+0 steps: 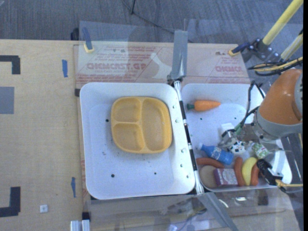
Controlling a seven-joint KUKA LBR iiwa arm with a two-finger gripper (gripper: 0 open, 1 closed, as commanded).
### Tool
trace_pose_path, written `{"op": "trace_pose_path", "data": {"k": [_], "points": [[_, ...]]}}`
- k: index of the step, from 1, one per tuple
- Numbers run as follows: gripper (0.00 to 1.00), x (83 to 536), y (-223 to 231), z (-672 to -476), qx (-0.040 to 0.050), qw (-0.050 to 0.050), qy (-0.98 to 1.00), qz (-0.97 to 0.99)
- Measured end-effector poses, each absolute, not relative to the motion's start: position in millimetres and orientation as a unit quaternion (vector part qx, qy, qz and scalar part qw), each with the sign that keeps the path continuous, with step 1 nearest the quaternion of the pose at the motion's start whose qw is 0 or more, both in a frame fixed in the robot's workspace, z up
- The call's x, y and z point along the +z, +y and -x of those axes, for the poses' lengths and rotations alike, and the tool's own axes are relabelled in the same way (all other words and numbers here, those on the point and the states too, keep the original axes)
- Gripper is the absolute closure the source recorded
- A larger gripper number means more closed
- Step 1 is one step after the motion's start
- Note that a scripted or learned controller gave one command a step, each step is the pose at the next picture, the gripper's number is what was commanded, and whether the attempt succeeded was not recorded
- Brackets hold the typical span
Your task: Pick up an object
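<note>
My gripper (pixel 232 139) hangs low over the middle of the right bin (pixel 211 119), reaching in from the right under the orange-banded arm. Just below it lies a small black-and-white object (pixel 236 147), touching or nearly touching the gripper. A blue toy bottle (pixel 216 153) lies to its lower left. An orange carrot (pixel 205 105) rests near the bin's far edge. Along the front edge sit a red sausage (pixel 210 162), a dark red packet (pixel 224 177), a second sausage (pixel 239 169), a yellow banana (pixel 249 169) and a pale green piece (pixel 260 151).
The left bin (pixel 96 177) holds a yellow divided plate (pixel 141 124) in its upper middle. A metal divider (pixel 179 57) and the two bins' shared rim run between them. The far half of the right bin has bare floor around the carrot.
</note>
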State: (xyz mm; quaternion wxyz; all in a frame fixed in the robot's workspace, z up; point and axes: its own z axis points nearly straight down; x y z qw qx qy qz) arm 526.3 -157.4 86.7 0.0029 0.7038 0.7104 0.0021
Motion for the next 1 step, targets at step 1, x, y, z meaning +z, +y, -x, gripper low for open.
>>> {"op": "trace_pose_path", "data": {"k": [1], "points": [[1.0,94.8,-160.7,-527.4,0.0022,0.004,0.708,-0.706]]}}
